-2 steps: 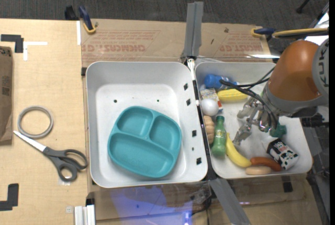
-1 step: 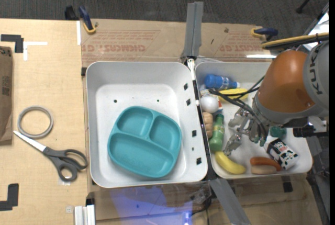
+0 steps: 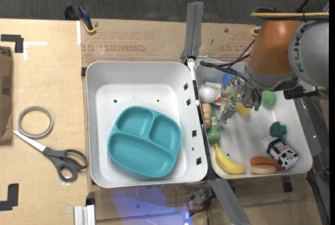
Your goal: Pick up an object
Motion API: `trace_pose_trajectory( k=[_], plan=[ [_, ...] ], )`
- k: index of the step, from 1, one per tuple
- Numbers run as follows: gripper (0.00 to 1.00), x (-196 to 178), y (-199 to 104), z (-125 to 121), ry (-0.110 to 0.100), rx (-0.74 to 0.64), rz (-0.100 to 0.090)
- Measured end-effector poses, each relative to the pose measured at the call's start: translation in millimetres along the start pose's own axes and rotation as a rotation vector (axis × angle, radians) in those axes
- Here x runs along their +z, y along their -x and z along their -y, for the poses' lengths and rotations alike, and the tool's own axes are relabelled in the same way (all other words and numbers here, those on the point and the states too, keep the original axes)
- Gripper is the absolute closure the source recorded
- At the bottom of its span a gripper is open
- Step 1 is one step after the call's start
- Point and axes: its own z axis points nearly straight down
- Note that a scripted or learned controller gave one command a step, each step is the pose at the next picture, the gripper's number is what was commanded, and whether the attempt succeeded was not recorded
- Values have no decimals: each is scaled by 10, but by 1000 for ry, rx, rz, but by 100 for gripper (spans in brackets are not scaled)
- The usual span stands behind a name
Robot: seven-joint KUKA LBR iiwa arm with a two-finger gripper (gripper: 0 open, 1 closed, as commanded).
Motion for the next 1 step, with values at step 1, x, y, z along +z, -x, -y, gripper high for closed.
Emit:
trace_pose_trajectory(
  k=[1],
  plan=[
    [0, -3, -219, 215, 0, 20, 1]
  ],
)
